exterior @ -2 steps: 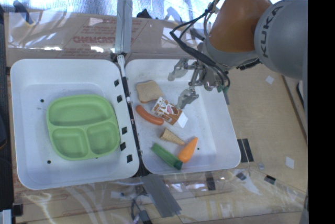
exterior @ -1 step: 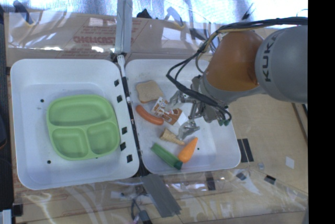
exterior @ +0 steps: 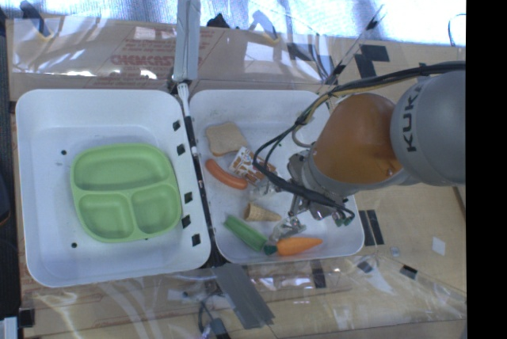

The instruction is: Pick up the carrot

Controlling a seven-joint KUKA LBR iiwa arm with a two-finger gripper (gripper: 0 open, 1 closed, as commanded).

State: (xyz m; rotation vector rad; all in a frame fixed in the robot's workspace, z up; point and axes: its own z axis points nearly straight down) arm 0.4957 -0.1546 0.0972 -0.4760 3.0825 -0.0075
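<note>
The gripper (exterior: pixel 291 228) sits low in the right bin (exterior: pixel 333 104), just above and beside the carrot (exterior: pixel 299 245). Its metal fingertip region appears at the carrot's upper left, close to the stem end, but cable and wrist hardware crowd the area, so its open or closed state cannot be determined. The carrot is not visibly clamped; it lies flat on the bin floor near the front wall, orange body pointing right, green stem end at the left.

Step in hand (a judgement): final approach or grasp alignment over the carrot. Lift has not begun.

Surrounding items, working outward:
- A green vegetable piece (exterior: pixel 244 234) lies just left of the carrot, its near end almost touching the stem.
- A cone-shaped item (exterior: pixel 261 211) lies just behind the gripper's working zone.
- A sausage (exterior: pixel 226 174), a small packet (exterior: pixel 244 163) and a bread slice (exterior: pixel 226 139) lie farther back in the same bin.
- The left bin (exterior: pixel 40 171) holds a green divided plate (exterior: pixel 123 191), well apart from the work.

Next move requirement: centre the gripper across the carrot's narrow width, clear of the green piece and the front wall, then close and raise vertically.
</note>
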